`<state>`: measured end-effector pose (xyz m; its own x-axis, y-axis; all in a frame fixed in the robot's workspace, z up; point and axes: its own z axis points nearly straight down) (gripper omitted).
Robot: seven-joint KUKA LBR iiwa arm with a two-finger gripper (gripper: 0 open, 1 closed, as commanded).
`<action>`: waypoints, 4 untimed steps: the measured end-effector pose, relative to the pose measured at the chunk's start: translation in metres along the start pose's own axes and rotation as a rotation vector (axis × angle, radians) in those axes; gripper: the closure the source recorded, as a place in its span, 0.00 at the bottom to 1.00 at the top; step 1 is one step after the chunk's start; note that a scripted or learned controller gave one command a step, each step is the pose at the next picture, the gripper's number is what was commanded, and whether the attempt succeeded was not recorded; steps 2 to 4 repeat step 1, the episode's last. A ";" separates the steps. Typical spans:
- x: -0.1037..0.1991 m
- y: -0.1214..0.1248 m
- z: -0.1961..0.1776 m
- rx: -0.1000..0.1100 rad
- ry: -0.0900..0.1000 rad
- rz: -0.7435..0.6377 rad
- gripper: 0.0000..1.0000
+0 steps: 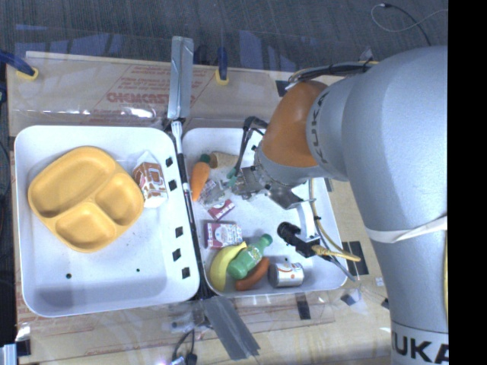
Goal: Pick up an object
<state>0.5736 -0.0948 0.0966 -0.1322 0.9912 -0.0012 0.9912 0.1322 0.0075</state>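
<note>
Bench stock, two white bins: the left bin point(46, 280) carries one yellow divided plate point(84, 196) at its far-left corner and one small carton point(151, 182) against the right wall. The right bin point(323, 280) carries one carrot point(199, 179), one pink packet point(223, 234), one banana point(221, 265), one green bottle point(249, 255) and one can point(288, 274). My claw point(237, 182) sits low near the far edge beside the carrot, its spread I cannot tell; best to settle squarely over one item, clear of its neighbours.
</note>
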 end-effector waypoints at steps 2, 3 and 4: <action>0.002 -0.095 0.005 0.011 0.003 0.080 0.00; 0.002 -0.095 0.005 0.011 0.003 0.080 0.00; 0.002 -0.095 0.005 0.011 0.003 0.080 0.00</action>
